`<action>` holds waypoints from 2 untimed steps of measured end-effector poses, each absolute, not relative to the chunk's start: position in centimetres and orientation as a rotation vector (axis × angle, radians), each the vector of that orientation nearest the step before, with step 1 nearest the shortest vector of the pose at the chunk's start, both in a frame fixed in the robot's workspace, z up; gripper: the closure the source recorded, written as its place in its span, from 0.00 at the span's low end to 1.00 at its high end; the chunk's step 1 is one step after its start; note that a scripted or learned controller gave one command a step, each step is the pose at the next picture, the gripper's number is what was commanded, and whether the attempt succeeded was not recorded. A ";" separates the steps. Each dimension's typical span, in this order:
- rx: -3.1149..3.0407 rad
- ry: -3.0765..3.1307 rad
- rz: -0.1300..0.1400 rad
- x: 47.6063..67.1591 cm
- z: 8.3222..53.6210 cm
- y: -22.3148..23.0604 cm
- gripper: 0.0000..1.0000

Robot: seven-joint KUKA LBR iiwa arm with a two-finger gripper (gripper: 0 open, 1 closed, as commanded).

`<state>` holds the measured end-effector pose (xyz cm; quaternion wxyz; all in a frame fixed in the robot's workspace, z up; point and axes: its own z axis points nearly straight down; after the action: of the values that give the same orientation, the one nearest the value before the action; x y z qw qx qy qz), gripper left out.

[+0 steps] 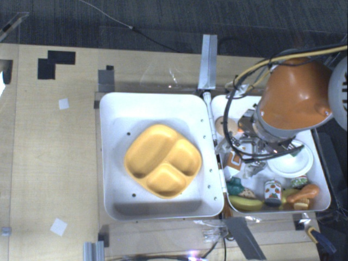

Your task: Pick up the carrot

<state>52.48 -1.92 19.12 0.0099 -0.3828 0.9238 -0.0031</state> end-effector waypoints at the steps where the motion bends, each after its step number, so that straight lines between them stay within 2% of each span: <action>1: -0.971 2.970 -0.016 51.1 11.2 -12.4 0.00; 2: -1.148 2.909 -0.008 60.7 8.9 -12.0 0.00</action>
<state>60.71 -12.04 8.90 0.0071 -0.3670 0.9302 -0.0027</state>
